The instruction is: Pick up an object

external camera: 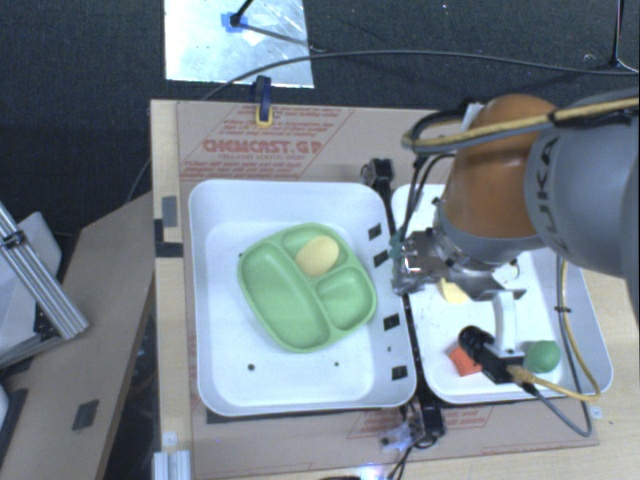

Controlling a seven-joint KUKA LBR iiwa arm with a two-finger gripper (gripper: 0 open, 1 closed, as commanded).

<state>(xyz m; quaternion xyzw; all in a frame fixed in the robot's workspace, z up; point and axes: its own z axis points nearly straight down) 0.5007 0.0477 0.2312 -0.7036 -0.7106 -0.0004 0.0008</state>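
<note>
My gripper (414, 268) hangs low over the left side of the right bin (590, 343), close to the wall between the two bins, and the grey and orange arm covers most of it. A pale yellow piece (455, 291) peeks out just under the wrist. An orange block (464, 361) and a green ball (544, 354) lie near that bin's front. In the left bin (225, 373) a green divided plate (290, 313) holds a yellow lemon-like object (318, 255) in its upper compartment.
The bins sit on a cardboard sheet (270, 138) with red print. A blue clamp (262, 98) stands at its far edge. Black clips (392, 320) line the wall between the bins. A metal frame (40, 278) stands at the far left.
</note>
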